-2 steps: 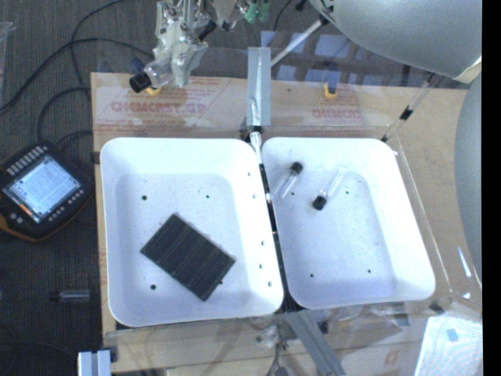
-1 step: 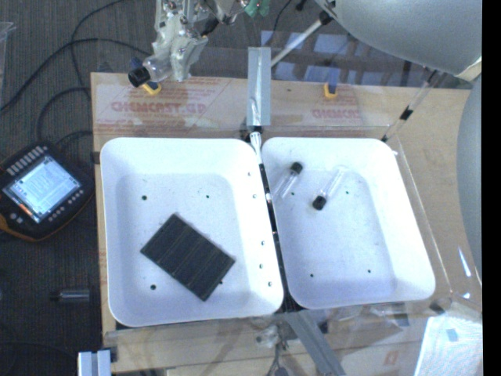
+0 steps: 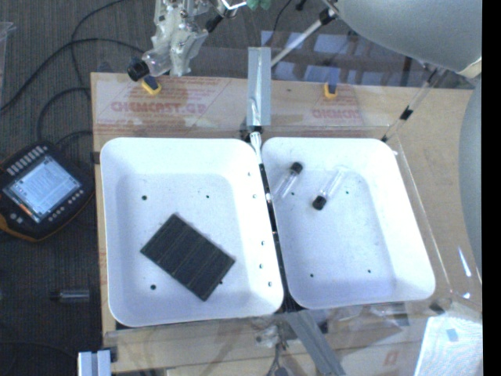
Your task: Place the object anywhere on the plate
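Dark ribbed plate [image 3: 188, 256]; clear black-capped vials [image 3: 327, 189].

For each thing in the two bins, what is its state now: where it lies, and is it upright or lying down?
dark plate: lies flat in the left bin, turned at a slant to the walls, nothing on it.
first vial: lies on its side in the right bin, black cap at its upper end.
second vial: lies on its side beside the first, apart from it, black cap at its lower end.

Robotics lab: teach pendant [image 3: 41, 188], cabling, bench w/ bins [image 3: 117, 210].
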